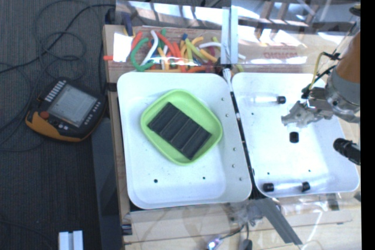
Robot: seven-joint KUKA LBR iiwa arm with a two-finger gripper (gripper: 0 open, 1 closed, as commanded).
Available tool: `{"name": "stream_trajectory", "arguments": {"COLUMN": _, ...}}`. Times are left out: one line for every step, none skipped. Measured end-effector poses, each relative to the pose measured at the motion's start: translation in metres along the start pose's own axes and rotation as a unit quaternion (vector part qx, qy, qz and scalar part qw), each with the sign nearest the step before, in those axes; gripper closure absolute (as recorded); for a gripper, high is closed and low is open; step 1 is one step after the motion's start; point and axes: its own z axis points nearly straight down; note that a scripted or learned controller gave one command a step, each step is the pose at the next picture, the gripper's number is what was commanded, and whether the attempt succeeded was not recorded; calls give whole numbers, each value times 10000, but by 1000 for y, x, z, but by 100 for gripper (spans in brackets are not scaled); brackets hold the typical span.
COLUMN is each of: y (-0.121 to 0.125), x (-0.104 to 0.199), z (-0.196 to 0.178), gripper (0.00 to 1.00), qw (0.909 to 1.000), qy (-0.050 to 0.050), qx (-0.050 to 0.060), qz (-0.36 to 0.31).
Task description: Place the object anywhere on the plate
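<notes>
Nearest me, the left bin (176,184) carries a green plate (153,107); on that plate lies the dark ribbed slab (179,130). My end effector (295,119) hangs over the right bin (316,167), above a small black piece (293,137); I cannot tell its grip state.

Around the green plate (181,125), whose middle a dark slab (179,130) covers, the left bin's white floor (176,184) lies bare on every side, bounded rightward by the ridge (239,132) between bins.
</notes>
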Motion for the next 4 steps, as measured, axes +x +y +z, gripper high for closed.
{"name": "stream_trajectory", "arguments": {"y": -53, "x": 52, "z": 68, "gripper": 100, "qw": 9991, "qy": 22, "qx": 10, "qz": -430}}
{"name": "stream_trajectory", "arguments": {"y": -35, "x": 139, "z": 28, "gripper": 100, "qw": 9923, "qy": 12, "qx": 0, "qz": -1237}}
{"name": "stream_trajectory", "arguments": {"y": -35, "x": 138, "z": 27, "gripper": 0, "qw": 9923, "qy": 15, "qx": 1, "qz": -1235}}
{"name": "stream_trajectory", "arguments": {"y": 47, "x": 211, "z": -1, "gripper": 0, "qw": 9970, "qy": 3, "qx": -7, "qz": -774}}
